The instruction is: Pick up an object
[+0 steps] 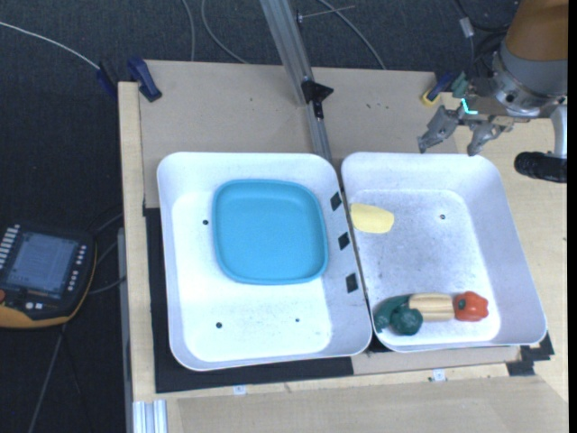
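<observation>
The right bin (505, 242) holds a pale yellow lump (371, 218) near its left wall. Along its near edge lie a dark green piece (399, 317), a tan cylinder (431, 307) and a red piece (470, 306), side by side and touching. My gripper (459, 134) hangs above the far rim of the right bin, at the upper right. Its two fingers are spread apart with nothing between them. It stands well clear of all the objects.
A light blue square plate (270, 231) lies in the left bin (180, 269). A slanted metal pole (290, 43) rises behind the bins. Cables run across the dark floor, and a handheld pendant (41, 273) lies at the far left.
</observation>
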Robot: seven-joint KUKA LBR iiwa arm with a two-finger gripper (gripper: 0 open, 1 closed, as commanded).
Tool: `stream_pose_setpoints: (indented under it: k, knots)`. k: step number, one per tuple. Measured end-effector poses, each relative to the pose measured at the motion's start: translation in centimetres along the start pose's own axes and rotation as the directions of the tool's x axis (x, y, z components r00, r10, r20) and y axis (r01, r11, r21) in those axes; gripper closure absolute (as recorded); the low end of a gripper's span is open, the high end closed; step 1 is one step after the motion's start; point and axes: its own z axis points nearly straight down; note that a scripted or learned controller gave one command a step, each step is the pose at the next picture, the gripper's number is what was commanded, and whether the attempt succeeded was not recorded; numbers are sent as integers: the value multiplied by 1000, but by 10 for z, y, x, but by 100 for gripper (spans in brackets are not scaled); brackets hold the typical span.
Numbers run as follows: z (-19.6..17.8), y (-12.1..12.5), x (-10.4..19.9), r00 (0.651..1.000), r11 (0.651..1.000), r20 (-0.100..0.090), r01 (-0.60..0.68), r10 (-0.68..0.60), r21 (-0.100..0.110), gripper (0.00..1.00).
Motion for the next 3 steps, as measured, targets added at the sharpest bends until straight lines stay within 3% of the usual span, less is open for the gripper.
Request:
stream_pose_setpoints:
  k: [1, 2, 3]
  knots:
    - [0, 0, 0, 1000, 1000, 0, 0, 0, 0, 0]
    - [57, 8, 3, 1000, 1000, -1, 0, 0, 5, 0]
    - [103, 1, 8, 1000, 1000, -1, 0, 0, 5, 0]
